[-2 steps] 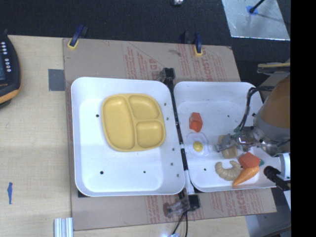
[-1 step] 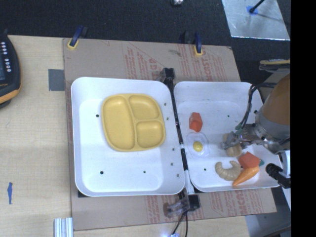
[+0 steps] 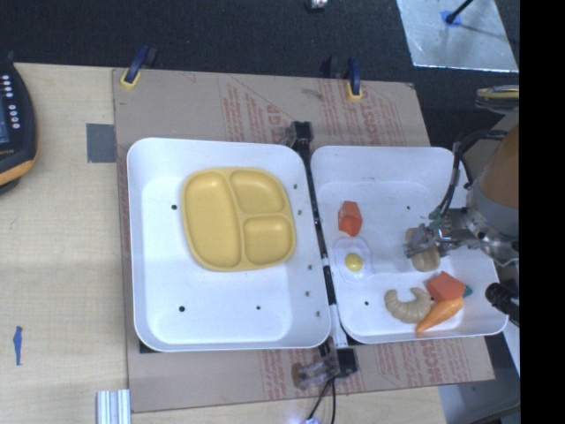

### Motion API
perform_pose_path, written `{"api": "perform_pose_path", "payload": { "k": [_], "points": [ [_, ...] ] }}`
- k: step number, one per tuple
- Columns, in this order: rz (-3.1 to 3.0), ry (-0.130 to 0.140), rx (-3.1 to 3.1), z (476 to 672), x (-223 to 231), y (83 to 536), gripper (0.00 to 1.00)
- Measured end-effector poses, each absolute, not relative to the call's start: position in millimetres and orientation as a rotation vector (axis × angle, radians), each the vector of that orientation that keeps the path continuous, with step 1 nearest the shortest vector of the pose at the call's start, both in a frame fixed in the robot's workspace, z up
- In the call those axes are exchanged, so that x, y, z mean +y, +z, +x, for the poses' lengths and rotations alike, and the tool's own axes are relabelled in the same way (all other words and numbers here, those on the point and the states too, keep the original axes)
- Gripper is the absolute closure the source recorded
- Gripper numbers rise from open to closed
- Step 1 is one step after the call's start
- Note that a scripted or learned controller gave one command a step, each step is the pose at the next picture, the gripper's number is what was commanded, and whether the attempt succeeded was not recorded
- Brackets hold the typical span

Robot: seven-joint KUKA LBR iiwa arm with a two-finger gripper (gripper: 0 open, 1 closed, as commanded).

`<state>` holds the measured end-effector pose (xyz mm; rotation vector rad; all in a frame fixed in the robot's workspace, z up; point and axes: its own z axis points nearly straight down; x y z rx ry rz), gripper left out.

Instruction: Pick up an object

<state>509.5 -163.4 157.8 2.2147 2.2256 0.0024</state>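
My gripper (image 3: 427, 239) is low over the right bin (image 3: 388, 170), near its right side, at the end of the grey arm reaching in from the right. A small tan object (image 3: 426, 260) lies directly beneath it, touching or nearly touching it. Below that sit a red-orange wedge (image 3: 445, 284), an orange carrot (image 3: 439, 315) and a pale curled shrimp-like piece (image 3: 405, 305). Further left in the same bin are a red block (image 3: 350, 218) and a clear piece with a yellow centre (image 3: 354, 261).
The left bin (image 3: 159, 316) holds a yellow divided plate (image 3: 238, 217). The two bins meet at a black-clamped seam (image 3: 311, 210). A black and orange device (image 3: 12, 122) lies at the bench's left edge.
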Motion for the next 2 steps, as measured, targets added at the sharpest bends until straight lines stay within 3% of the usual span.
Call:
{"api": "perform_pose_path", "payload": {
  "k": [1, 2],
  "points": [
    [2.21, 0.005, 2.233, 520.0, -100.4, 208.0, 1.0],
    [2.212, 0.001, 2.234, 504.1, -29.2, 237.4, 1.0]
  ]
}}
